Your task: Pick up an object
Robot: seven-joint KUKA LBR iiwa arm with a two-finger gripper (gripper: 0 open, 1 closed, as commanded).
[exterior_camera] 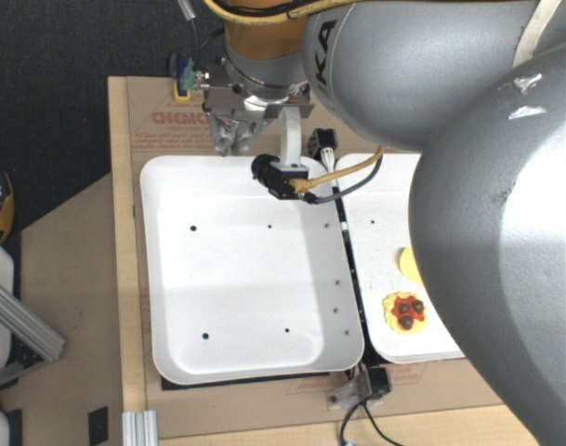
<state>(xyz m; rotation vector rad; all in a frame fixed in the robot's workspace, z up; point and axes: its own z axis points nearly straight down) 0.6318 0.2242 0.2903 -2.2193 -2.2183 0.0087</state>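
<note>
Here, a small yellow piece with red berries [404, 311] lies in the right bin [385, 342], with a plain yellow piece [409, 263] just beside it. The tool [231, 137] hangs over the far rim of the left bin [171, 249], well apart, holding nothing; how far it is open, I cannot tell. Red letters "CHEMO" are readable on the cardboard [134, 119] of the desk.

You've got two objects in the right bin [385, 342], near its front edge. A small yellow round piece with dark red berry-like spots [404, 312] lies flat. Just behind it, a pale yellow piece [409, 263], partly hidden by the arm.
</note>
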